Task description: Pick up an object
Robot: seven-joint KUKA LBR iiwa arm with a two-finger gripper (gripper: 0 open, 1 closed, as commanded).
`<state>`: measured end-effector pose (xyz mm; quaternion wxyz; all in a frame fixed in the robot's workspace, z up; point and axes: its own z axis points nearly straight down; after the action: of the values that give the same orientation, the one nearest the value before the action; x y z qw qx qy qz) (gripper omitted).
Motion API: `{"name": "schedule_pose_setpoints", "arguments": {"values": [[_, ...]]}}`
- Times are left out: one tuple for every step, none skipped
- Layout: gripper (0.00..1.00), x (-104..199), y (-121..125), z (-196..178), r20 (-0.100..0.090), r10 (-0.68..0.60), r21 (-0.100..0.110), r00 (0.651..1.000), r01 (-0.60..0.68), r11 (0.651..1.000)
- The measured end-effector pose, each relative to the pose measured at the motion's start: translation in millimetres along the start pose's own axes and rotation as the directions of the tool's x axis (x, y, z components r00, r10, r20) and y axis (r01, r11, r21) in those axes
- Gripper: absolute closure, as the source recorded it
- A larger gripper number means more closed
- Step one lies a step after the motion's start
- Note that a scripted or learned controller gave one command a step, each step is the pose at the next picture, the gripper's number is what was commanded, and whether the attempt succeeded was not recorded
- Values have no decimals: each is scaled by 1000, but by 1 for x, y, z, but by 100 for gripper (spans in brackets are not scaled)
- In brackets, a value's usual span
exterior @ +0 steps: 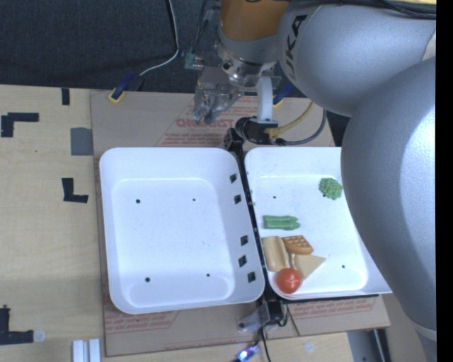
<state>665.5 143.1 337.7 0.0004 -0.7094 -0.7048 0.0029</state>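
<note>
My hand (212, 106) hangs high up near the top of the view, past the far edge of the two bins. It is over the brown cardboard (141, 120) that lies on the bench (42, 233), close to the far corner where the bins meet. My hand looks blurry, so I cannot tell how far open it is, and I see nothing held in it. My big grey arm (396, 141) covers the right side of the view, and my orange band (251, 18) sits just above the hand.

The left bin (113, 233) is white, with a few small dark dots on its floor. The right bin (354, 283) holds the toy food. A bumpy green piece (330, 188) sits alone near the far right side. A long green piece (281, 223) lies flat near the middle wall. Just in front of it a tan bread stick (272, 253), a brown waffle (298, 245) and a pale wedge (310, 265) huddle close together. A red tomato (288, 281) sits at the near edge, touching the bread stick and the wedge. All the food is well apart from my hand.
</note>
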Motion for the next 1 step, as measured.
{"name": "schedule_pose_setpoints", "arguments": {"values": [[100,55,0,144,-1,-11,10,1000,11,1000]]}}
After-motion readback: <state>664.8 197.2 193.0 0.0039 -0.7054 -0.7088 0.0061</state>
